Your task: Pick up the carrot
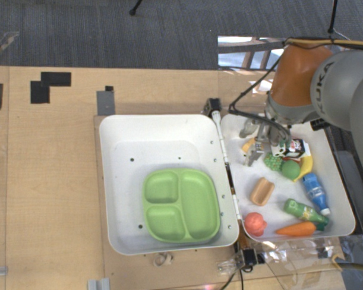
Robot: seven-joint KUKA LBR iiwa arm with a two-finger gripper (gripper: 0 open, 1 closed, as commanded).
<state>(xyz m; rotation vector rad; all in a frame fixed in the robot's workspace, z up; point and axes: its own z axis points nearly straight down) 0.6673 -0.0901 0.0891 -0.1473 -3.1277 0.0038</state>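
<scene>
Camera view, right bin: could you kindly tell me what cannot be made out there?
- Yellow item beside the gripper: partly covered by it, kind unclear.
- Black-and-white pack: far part hidden by the arm, print too small.
- Right bin: far corner hidden behind the arm.
- Green bottle: label too small to read.
- The carrot lies in plain sight.

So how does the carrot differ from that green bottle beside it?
The carrot is orange and tapers to a point, while the green bottle is green with a paler label. The carrot lies almost level across the picture, the green bottle at a slant. The carrot sits nearer the front wall than the green bottle. Both lie on their sides in the right bin.
</scene>
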